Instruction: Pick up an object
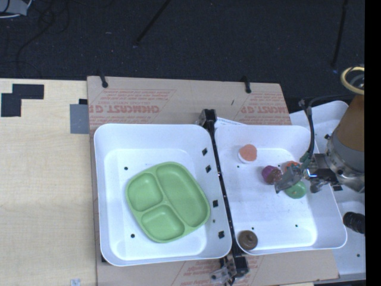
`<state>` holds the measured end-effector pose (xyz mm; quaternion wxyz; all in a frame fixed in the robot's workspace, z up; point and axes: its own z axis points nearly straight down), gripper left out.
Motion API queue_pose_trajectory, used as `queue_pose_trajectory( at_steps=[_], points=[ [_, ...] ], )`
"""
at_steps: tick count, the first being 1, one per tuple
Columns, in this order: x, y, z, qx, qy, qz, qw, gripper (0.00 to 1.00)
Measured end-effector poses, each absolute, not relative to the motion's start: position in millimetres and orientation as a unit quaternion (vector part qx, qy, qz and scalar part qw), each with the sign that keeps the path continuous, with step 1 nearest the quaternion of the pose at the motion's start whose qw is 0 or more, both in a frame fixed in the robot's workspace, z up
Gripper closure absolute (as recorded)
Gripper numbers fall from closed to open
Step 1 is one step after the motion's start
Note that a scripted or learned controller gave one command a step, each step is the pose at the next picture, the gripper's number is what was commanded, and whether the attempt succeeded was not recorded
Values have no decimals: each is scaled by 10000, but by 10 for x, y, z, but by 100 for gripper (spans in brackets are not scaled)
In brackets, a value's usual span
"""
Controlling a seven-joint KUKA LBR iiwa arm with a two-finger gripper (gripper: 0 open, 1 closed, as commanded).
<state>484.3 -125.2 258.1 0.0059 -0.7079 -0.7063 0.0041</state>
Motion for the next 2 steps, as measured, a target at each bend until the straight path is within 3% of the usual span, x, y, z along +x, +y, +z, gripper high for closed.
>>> queue_pose_trajectory(
  at_steps=[1,2],
  points=[
    [4861,-1253,2637,-7071,-7071,9,17,0],
    [4826,-1236,2200,-7071,-7071,21,37,0]
  ],
)
